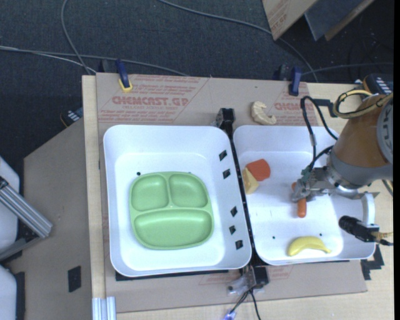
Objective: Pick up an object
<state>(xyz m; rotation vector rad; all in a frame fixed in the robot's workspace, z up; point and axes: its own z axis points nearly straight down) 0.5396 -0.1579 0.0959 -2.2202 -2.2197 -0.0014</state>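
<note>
A small orange carrot-shaped toy (302,209) is seen beneath the fingers (300,192) in the right white bin (350,250), their grip impossible to tell.

A dark grey carpet floor (156,37) is lying around the bench, and thin cables (69,37) are running across it near the far edge. The brown cardboard sheet (156,100) with red print is covering the bench top. A blue clamp (124,75) and a second clamp (294,80) are holding its far edge. A cardboard box (294,15) is standing beyond the far right corner.
</note>
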